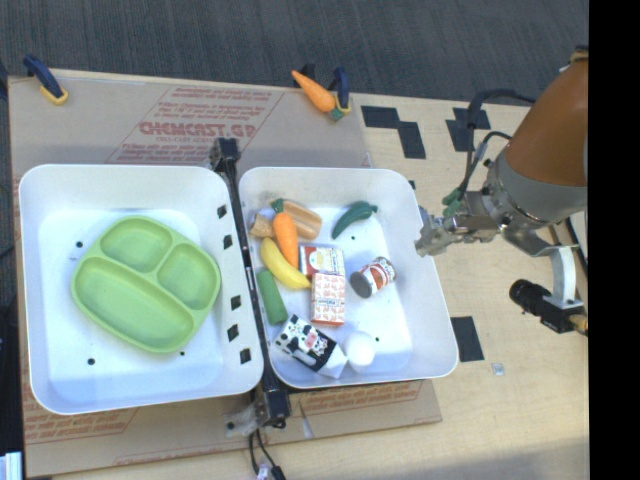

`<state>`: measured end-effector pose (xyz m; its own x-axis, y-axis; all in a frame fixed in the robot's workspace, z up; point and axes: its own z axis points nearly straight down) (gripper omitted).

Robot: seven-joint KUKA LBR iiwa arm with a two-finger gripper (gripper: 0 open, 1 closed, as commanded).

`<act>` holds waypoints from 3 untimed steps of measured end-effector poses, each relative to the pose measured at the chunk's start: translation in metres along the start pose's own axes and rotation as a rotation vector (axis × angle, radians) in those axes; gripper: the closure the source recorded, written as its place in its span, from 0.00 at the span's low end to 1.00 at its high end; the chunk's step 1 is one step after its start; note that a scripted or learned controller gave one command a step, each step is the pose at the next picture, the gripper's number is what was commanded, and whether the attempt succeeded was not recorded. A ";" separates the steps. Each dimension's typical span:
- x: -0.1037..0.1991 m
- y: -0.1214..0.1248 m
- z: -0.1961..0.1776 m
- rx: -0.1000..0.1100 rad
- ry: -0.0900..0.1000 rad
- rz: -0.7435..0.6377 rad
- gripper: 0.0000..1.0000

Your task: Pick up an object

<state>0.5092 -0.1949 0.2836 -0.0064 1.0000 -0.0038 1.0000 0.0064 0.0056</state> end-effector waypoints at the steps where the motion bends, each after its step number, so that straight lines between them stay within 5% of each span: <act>1: -0.016 -0.022 0.082 0.008 0.004 0.001 1.00; 2: -0.017 0.006 -0.006 0.002 0.001 0.000 1.00; 3: -0.015 0.108 0.097 0.010 0.005 0.000 1.00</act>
